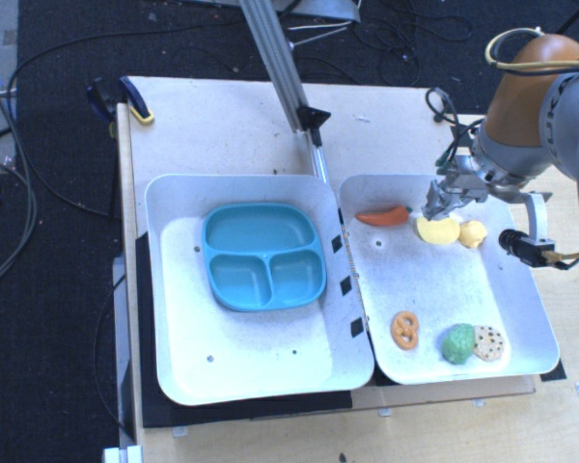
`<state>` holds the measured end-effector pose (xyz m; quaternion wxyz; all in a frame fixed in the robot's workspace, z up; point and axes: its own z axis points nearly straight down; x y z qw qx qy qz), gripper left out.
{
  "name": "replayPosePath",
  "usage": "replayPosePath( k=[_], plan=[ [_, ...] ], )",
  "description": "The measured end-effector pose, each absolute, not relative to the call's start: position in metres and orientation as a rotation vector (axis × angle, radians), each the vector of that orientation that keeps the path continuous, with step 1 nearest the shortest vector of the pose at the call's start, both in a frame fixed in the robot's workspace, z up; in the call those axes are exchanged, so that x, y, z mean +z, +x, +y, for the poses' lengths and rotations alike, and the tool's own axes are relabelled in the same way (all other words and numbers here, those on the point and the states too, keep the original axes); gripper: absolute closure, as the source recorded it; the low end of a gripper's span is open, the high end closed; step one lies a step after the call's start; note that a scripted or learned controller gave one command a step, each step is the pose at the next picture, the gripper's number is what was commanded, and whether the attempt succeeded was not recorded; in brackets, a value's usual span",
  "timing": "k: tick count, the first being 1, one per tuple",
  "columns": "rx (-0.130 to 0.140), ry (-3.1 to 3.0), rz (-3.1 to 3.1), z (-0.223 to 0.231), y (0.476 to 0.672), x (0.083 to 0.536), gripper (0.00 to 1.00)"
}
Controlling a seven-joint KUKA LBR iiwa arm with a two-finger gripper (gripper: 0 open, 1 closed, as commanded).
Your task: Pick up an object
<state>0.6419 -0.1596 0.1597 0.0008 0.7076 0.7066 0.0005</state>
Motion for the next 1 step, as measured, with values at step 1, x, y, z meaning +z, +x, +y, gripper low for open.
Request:
replayPosePath(
  k=[1],
  plan=[
    [0.004, 2.216, 2.221, -0.1596, 0.6429, 0.2124, 1.0]
  ],
)
